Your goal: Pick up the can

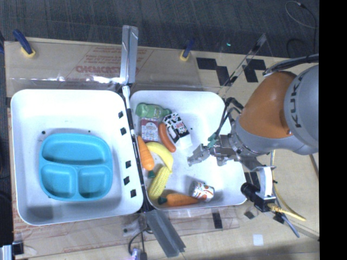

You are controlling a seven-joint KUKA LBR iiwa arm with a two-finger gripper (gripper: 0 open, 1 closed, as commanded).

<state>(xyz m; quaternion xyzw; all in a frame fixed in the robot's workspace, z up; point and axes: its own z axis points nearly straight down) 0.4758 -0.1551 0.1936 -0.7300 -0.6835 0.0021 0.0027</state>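
Camera view shows the can (202, 190) lying on its side near the front wall of the right bin (227, 103), its red and white label turned up, with a carrot (179, 200) just to its left and nearly touching it. The gripper (198, 155) hangs above the bin floor, a little farther back than the can and clear of it; whether its fingers are apart or together I cannot tell from this slant, and nothing is seen between them. The can is probably a small, light, rigid thing with a smooth printed skin, so it should bear a firm squeeze without denting much, but its round body may roll or slip sideways if pinched off centre. The best hold looks to be across the middle of its barrel, fingers set either side of the curved wall and square to its long axis, away from the carrot and the bin's near wall, which leave little room.
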